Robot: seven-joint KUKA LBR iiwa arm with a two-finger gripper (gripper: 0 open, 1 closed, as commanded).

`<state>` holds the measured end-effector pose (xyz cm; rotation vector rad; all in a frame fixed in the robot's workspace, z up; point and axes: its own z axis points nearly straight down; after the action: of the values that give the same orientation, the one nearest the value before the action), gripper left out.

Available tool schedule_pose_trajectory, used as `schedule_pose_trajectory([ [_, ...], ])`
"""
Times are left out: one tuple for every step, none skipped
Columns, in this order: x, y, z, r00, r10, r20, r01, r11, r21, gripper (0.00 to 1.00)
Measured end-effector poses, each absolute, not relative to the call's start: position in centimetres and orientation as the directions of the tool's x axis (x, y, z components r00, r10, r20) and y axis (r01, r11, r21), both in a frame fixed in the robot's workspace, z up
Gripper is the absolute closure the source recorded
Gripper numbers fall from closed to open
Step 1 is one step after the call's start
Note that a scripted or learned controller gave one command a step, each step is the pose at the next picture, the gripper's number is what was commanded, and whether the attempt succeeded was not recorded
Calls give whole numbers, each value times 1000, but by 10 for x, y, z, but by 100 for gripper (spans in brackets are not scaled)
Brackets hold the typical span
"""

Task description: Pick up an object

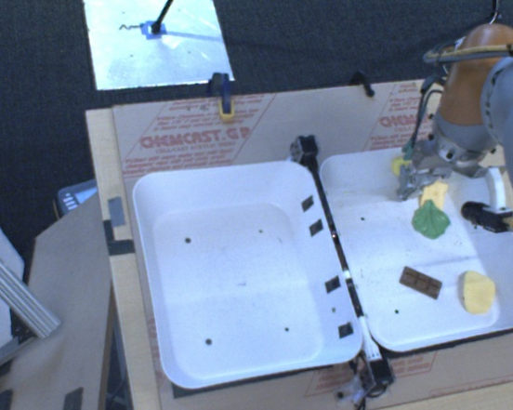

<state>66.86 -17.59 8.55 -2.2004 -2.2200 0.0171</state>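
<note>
The right bin [385, 323] holds a green lumpy object [430, 221], a pale yellow piece [435, 194] just above it, a brown flat block [421, 282] and a yellow rounded object [477, 292] near the front right corner. My gripper [410, 185] is low over the far part of this bin, just left of the pale yellow piece and above the green object. A small yellow bit [402, 167] shows beside the gripper. Nothing is visibly held.
The left bin [177, 350] sits alongside, parted from the right one by a black clipped divider [328, 237]. Both bins rest on a brown board [191, 138]. A shiny metal plate [154, 35] lies behind the bench.
</note>
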Motion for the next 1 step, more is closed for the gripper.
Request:
schedule_pose_trajectory([
  [661,-209,271,-1,1000,-7,1000,1,18,100],
])
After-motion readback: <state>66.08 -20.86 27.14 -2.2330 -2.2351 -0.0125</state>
